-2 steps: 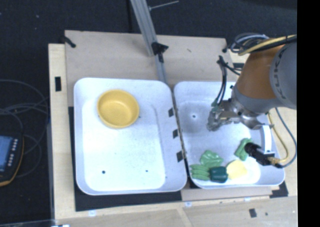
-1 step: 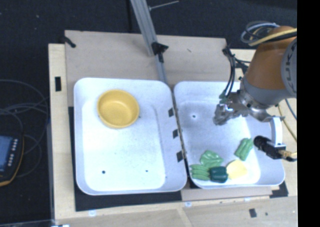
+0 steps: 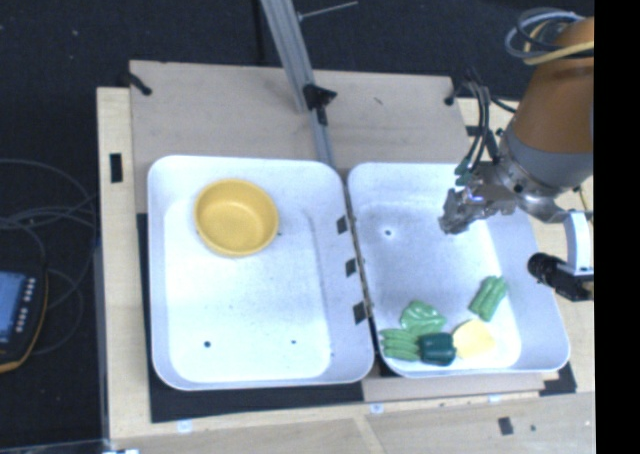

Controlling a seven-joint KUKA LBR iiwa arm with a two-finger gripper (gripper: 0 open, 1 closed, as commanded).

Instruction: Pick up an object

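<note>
A pale bench (image 3: pixel 230 112) carries two white bins. The gripper (image 3: pixel 458 214) hovers over the right bin (image 3: pixel 420 192), carrying nothing; its jaw state cannot be told. Green pieces (image 3: pixel 420 320) lie near the front, ungrasped, so picking remains undone.

Two shallow bins sit side by side on a bench (image 3: pixel 230 112), with a slanted pole (image 3: pixel 285 27) rising from the far side between them. The left bin (image 3: pixel 250 342) holds a bowl (image 3: pixel 237 217) in its far left part. In the right bin (image 3: pixel 400 202) a cluster of small objects (image 3: pixel 440 337) lies along the near edge, one more object (image 3: pixel 488 297) just to their right and farther back, and the gripper (image 3: pixel 458 214) hangs over the far middle of that bin, the arm (image 3: pixel 550 132) reaching in from the right.
</note>
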